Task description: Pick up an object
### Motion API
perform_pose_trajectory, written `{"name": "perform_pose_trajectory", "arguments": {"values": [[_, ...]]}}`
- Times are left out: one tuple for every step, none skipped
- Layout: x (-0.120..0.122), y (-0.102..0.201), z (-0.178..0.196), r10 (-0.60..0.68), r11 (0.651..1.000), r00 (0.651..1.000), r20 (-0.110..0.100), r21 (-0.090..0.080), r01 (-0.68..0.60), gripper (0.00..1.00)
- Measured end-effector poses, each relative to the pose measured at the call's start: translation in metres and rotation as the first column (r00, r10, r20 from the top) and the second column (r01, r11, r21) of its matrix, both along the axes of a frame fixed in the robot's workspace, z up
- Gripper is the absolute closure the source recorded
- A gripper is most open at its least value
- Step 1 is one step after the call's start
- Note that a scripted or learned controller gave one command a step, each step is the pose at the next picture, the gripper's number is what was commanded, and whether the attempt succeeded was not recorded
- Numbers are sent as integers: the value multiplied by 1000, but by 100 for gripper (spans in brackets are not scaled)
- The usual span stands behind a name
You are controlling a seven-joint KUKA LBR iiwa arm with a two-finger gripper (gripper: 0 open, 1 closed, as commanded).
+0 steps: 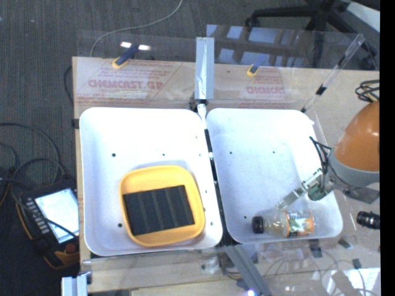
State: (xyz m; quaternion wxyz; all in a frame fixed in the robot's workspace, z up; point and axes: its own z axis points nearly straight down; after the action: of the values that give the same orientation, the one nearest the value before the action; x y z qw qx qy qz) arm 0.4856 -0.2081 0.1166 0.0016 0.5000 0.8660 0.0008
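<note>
Where the gripper (289, 200) hangs just above the bottle (285, 223) by the right bin's (259, 134) near edge, finger spacing is indiscernible.

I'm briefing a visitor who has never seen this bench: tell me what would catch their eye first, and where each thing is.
The yellow tray with its dark ribbed inset stands out most, lying in the left bin toward its near edge. In the right bin, a small clear bottle with a black cap lies on its side near the front rim. The gripper hangs just above that bottle, below the arm's orange band.
</note>
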Motion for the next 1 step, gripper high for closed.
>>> {"name": "perform_pose_trajectory", "arguments": {"values": [[0,133,145,-319,948,948,-3,0,319,0]]}}
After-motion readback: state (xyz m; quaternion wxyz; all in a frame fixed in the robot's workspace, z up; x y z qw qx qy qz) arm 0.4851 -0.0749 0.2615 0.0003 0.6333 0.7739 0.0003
